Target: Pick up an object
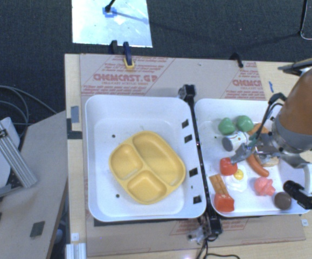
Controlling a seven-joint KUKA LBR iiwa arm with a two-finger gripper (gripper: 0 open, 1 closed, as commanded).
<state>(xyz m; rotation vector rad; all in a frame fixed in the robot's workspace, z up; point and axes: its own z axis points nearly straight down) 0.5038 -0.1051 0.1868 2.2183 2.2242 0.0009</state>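
Observation:
My gripper (245, 150) hangs low over the middle of the right bin (209, 117), among toy food. A red tomato (228, 166) lies just below and left of it. An orange sausage (258, 165) lies right beside it, and a small grey piece (228, 143) sits to its left. Two green pieces (227, 125) (245, 123) rest at the back of the bin. Nearer the front lie a fried egg (237, 180), a pink piece (264, 186), a brown ball (282, 200), an orange strip (217, 183) and a red piece (224, 203). The arm hides the bin's right part.
The left bin (99, 144) holds a yellow divided plate (146, 167). A black divider rail (194, 144) runs between the two bins. A pale bread-like piece (270, 159) shows under the wrist.

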